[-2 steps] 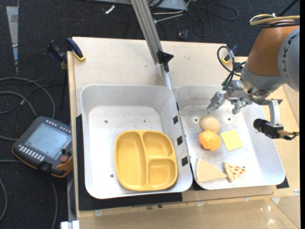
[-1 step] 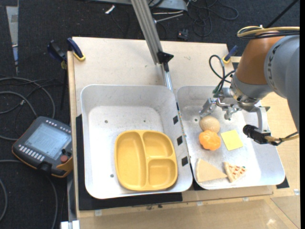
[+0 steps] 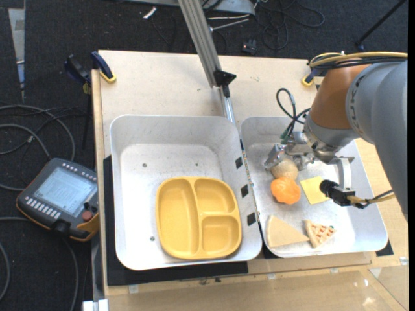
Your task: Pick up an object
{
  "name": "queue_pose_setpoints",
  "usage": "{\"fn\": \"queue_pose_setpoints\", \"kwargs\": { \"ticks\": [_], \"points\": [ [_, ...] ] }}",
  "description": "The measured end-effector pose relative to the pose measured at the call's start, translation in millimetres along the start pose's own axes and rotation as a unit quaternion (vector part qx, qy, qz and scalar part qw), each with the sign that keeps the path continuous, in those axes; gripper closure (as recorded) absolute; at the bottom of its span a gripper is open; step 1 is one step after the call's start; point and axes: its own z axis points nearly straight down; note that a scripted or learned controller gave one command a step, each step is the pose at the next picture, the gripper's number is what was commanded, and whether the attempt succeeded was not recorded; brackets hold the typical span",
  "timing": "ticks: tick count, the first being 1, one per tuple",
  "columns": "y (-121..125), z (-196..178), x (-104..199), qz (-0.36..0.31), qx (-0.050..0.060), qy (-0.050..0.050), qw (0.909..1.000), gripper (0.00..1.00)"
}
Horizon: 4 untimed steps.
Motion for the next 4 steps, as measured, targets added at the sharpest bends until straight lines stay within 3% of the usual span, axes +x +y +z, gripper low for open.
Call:
{"fn": "queue_pose_setpoints", "kwargs": {
  "ticks": [1,2,4],
  "points": [
    [1,-13,0,0.000,-0.002,0.000,1.0000,1.00],
    [1,-77,1,-0.001,-0.005,0.000,1.0000,1.00],
    [0,-166,6,-0.001,-0.005,-0.001,1.0000,1.00]
  ]
}}
